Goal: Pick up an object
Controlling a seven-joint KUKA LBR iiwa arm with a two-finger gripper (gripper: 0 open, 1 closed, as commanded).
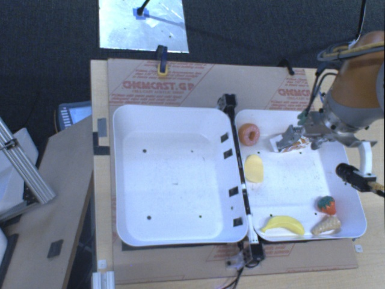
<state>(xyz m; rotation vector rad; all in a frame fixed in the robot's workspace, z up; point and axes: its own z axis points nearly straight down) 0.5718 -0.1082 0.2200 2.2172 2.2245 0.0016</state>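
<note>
My gripper (290, 138) hangs over the far part of the right bin (361, 218); finger state: I cannot tell. Glossy white bins rest on printed cardboard (198, 84). Smooth curved banana (283, 224) lies at the near wall.

Right bin (355, 221): doughnut (248, 134) far left, yellow piece (254, 168) just nearer, banana (283, 224) at near wall, strawberry (326, 205) and pale cone (325, 225) near right. Gripper (287, 139) low over far side. Left bin (120, 161) alongside.

One fixed camera, high above the bench

We look down at a slant on both white bins (174, 116), with the arm (355, 83) entering from our right.
</note>
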